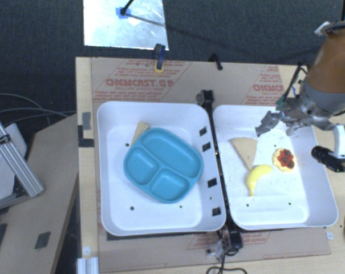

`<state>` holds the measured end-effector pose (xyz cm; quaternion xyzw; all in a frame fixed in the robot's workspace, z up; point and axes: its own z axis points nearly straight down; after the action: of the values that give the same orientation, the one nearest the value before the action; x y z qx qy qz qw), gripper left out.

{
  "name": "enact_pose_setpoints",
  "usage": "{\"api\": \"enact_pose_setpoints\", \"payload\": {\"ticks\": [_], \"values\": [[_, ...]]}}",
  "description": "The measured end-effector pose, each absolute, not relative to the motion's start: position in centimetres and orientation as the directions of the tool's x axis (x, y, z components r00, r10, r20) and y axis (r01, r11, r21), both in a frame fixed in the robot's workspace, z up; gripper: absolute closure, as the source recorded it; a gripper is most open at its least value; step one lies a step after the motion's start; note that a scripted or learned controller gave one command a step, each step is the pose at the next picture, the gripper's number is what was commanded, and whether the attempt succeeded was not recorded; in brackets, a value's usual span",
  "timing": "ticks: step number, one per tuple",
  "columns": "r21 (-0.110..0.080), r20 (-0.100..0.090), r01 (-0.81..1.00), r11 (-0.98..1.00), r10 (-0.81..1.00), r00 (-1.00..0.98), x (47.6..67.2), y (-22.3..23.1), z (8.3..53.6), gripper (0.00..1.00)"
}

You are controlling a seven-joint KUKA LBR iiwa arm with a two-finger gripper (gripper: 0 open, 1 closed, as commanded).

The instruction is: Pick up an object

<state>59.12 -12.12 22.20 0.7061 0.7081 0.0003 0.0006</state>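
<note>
The right bin (309,210) holds a tan triangular slice (244,149), a yellow banana (256,177) and a small round piece with red topping (284,159). My gripper (279,125) hangs over the bin's back part, above and just behind the round piece and to the right of the slice. Its fingers (267,123) are spread open with nothing between them. The grey arm with its orange band (336,56) reaches in from the right.
The left bin (112,210) holds a blue divided plate (162,164) with a tan wedge (139,130) poking out from under its back-left edge. A black divider with clips (212,153) runs between the bins. A black part (329,157) sticks in at the right bin's edge.
</note>
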Motion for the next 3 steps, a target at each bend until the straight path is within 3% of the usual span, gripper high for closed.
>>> {"api": "enact_pose_setpoints", "payload": {"ticks": [1, 2, 3], "values": [[-0.002, 0.000, 1.000, -0.002, 1.000, 0.002, 54.2, -13.0, 7.9, 0.00], [0.004, 0.000, 1.000, 0.000, 1.000, 0.000, 54.5, -12.9, 9.5, 1.00], [0.003, 0.000, 1.000, 0.000, 1.000, 0.000, 54.5, -12.9, 9.5, 0.00]]}}
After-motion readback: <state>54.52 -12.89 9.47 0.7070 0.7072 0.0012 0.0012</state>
